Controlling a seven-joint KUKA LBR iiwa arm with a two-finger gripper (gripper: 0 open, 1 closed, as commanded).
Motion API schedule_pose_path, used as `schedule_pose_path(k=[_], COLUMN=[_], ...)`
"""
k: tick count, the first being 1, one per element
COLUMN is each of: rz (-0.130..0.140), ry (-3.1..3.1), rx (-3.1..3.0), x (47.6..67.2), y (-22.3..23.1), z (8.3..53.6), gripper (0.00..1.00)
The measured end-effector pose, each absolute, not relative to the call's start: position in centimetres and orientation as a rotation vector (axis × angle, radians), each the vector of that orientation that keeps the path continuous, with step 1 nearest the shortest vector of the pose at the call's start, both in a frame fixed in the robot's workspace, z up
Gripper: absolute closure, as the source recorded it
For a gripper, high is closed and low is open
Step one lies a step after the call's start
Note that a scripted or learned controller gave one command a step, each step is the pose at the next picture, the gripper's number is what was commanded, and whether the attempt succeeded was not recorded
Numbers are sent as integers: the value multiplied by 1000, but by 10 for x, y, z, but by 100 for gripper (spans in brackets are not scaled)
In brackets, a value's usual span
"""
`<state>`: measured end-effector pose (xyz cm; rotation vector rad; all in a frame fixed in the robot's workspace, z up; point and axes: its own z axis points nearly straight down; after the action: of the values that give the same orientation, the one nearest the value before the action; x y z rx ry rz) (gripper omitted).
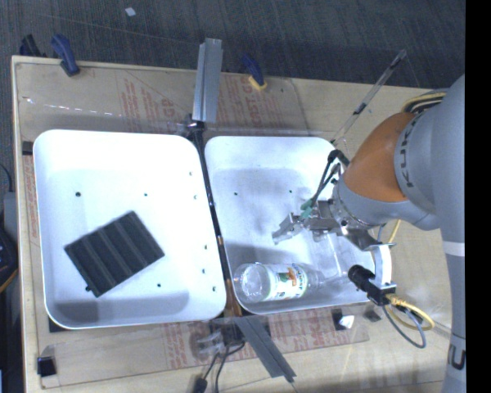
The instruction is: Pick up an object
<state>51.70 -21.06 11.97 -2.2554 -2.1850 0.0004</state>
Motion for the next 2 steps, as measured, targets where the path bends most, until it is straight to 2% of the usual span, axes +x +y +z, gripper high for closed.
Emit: schedule_pose_path(k=[1, 2], rz=[0, 1], ry=[-2302, -2364], rx=[-2135, -2062], x=[477, 477], y=[-161, -188], z=[176, 163], gripper=[0, 0])
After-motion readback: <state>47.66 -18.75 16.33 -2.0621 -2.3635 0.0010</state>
